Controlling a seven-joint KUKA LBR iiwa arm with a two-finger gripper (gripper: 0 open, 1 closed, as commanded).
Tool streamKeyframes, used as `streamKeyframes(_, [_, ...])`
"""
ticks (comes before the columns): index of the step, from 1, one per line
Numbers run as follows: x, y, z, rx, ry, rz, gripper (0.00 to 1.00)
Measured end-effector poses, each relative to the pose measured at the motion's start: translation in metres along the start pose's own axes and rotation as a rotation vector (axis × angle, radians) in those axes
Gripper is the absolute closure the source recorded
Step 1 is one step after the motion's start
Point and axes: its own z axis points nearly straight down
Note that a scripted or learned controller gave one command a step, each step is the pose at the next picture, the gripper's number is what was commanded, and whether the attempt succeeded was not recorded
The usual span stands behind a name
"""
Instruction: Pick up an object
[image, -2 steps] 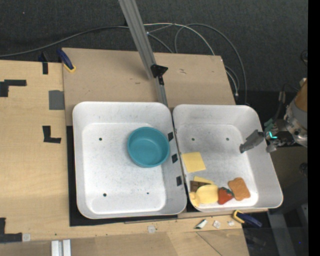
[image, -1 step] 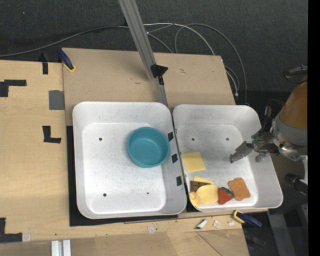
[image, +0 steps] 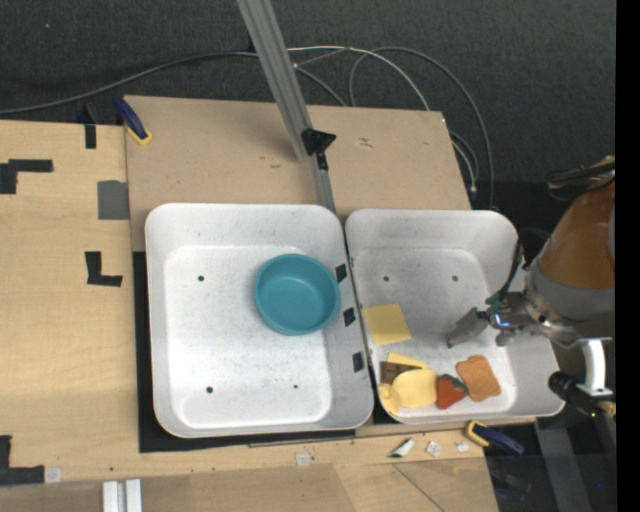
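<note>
Object: orange block (image: 481, 378) lies in right bin (image: 430, 235), front corner, touching red piece (image: 451, 394) and near yellow pieces (image: 412, 388).
Jaws: gripper (image: 468, 328) above it, spread of jaws cannot be told.
Risk: crowding could mean a pinch on two things, or a slip.

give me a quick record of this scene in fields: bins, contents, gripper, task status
left bin: holds a teal bowl, upright
right bin: yellow square block, yellow toy piece, red piece, orange piece, clustered at its near end
gripper: over the right bin's right side, just above the orange piece
held object: none seen between the fingers
task status: nothing picked up yet
</note>
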Motion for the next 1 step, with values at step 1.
streamKeyframes(1, [0.0003, 0.0007, 0.0412, -0.008, -0.002, -0.001, 0.00])
